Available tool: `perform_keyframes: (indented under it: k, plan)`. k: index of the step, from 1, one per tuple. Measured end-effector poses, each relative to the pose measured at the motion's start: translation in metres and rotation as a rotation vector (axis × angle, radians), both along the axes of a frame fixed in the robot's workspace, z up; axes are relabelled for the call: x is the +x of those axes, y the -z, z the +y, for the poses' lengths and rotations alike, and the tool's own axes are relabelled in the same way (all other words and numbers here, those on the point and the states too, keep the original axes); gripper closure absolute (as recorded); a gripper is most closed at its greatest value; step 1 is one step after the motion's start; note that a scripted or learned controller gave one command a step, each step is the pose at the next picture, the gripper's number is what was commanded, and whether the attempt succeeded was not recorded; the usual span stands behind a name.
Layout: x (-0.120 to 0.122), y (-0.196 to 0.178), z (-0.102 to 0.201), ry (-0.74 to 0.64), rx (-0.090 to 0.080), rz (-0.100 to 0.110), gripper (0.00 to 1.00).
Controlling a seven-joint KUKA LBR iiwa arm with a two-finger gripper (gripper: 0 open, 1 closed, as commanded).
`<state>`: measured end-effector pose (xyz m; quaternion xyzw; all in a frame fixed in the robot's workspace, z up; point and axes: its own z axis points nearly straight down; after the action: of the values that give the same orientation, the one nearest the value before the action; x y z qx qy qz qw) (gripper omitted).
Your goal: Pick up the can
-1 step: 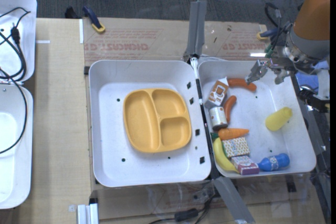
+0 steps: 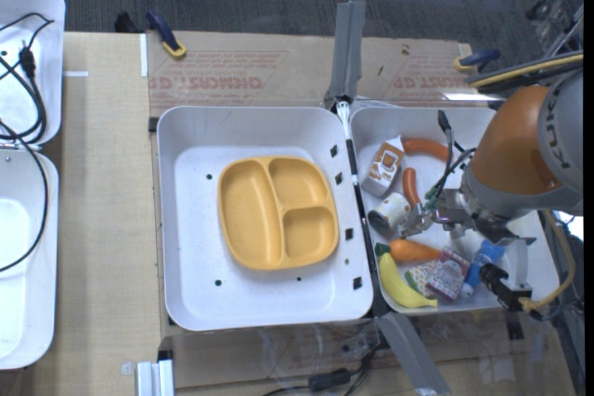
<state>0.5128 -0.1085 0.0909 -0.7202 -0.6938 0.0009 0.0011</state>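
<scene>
Silver can (image 2: pixel 391 210) is lying on its side, crowded by the carrot (image 2: pixel 414 249) and carton (image 2: pixel 383 167); gripper (image 2: pixel 429 220) beside it, finger state unclear.

Gripper (image 2: pixel 429 220) beside can (image 2: pixel 390 210)

Can (image 2: pixel 390 211) hemmed: carton (image 2: pixel 383 167) behind, carrot (image 2: pixel 414 249) in front, bin wall (image 2: pixel 357 199) left; top open.

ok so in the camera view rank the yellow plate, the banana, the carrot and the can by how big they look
1. Yellow plate, by far the largest.
2. Banana.
3. Carrot and can: they look alike in size and are partly hidden, so I won't rank them.
</scene>
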Motion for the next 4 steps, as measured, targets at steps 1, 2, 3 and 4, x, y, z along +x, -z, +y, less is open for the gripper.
perform_keyframes:
  k: [1, 2, 3, 4]
  plan:
    - [0.015, -0.039, -0.029, 0.006, -0.001, -0.001, 0.00]
    - [-0.002, 0.000, -0.068, -0.024, 0.001, 0.001, 0.00]
    - [0.049, -0.001, -0.089, 0.099, -0.001, -0.002, 0.00]
    - [0.000, -0.002, -0.030, 0.128, 0.000, -0.003, 0.00]
